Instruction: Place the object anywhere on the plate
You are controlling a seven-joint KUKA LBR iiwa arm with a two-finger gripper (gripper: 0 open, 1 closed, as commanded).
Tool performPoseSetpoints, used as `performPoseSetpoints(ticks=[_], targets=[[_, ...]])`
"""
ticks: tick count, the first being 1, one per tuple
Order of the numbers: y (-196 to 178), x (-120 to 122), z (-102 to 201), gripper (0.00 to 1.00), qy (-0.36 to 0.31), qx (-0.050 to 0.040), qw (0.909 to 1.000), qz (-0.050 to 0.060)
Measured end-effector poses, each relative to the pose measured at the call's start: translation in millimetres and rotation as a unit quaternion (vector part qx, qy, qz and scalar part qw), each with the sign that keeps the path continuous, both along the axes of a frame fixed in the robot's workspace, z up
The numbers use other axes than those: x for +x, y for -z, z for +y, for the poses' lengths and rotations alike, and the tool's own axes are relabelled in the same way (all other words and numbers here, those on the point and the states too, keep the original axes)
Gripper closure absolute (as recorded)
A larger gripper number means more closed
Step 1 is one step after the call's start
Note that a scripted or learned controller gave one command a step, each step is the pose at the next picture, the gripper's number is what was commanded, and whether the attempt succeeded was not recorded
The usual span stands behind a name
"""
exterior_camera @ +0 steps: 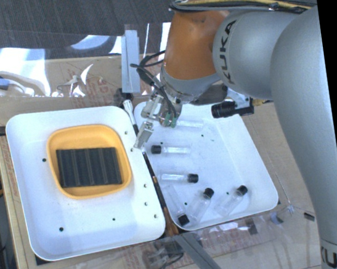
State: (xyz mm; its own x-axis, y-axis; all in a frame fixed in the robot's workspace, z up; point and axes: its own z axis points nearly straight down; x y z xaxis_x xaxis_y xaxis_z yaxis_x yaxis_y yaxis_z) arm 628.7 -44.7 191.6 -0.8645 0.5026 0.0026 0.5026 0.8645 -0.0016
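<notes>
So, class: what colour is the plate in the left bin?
The plate is yellow-orange with a dark ribbed centre, seen in the camera view.

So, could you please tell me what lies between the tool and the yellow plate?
In the camera view, bare white floor of the left bin and the two bins' adjoining rims separate the tool from the yellow plate with its dark ribbed insert.

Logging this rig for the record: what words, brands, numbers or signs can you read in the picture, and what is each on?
"KUKA" on the grey arm, reading sideways near the orange band.
"KUK", cut off by the picture's bottom edge, low on the same arm.
The faint reddish marks on the bench behind the bins are too blurred to read.
</notes>
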Motion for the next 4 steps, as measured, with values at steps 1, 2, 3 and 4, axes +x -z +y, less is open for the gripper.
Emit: performPoseSetpoints(ticks=[1, 2, 3, 4], targets=[[-0.4, 16.8, -20.6, 0.0, 0.017, -0.0006, 0.9998, -0.002], [-3.5, 11.7, 40.7, 0.0, -0.131, 0.0004, 0.9914, 0.0], [-24.2, 10.8, 30.3, 0.0, -0.132, -0.0004, 0.9913, -0.002], [-38.0, 7.1, 34.5, 0.0, -0.104, -0.0005, 0.9946, -0.003]])
